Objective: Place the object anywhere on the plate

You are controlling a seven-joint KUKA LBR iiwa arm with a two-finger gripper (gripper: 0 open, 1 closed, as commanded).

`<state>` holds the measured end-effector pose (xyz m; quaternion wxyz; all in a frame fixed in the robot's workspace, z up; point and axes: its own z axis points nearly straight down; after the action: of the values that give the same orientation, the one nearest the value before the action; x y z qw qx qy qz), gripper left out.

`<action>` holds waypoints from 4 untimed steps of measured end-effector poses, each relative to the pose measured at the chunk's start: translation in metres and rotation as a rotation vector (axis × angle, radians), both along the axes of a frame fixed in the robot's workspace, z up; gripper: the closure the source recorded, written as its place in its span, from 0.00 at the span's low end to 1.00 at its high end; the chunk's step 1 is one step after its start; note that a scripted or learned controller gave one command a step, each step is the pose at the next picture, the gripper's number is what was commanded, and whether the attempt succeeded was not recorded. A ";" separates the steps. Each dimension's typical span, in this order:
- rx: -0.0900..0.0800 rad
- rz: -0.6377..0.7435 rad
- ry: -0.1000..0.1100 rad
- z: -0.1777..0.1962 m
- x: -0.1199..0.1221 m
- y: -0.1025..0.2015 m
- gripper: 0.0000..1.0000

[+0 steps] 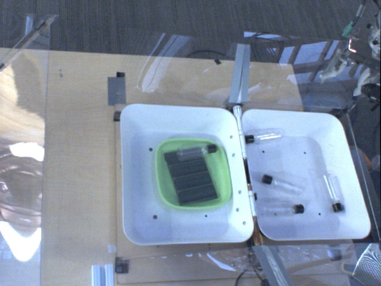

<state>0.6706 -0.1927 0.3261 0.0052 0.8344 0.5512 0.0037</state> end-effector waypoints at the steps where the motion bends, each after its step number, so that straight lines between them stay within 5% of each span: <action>1: 0.001 0.035 0.005 -0.027 0.000 -0.003 0.00; 4: 0.002 -0.089 0.001 -0.001 0.000 -0.001 0.00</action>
<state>0.6703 -0.1941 0.3255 0.0043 0.8581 0.5134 0.0037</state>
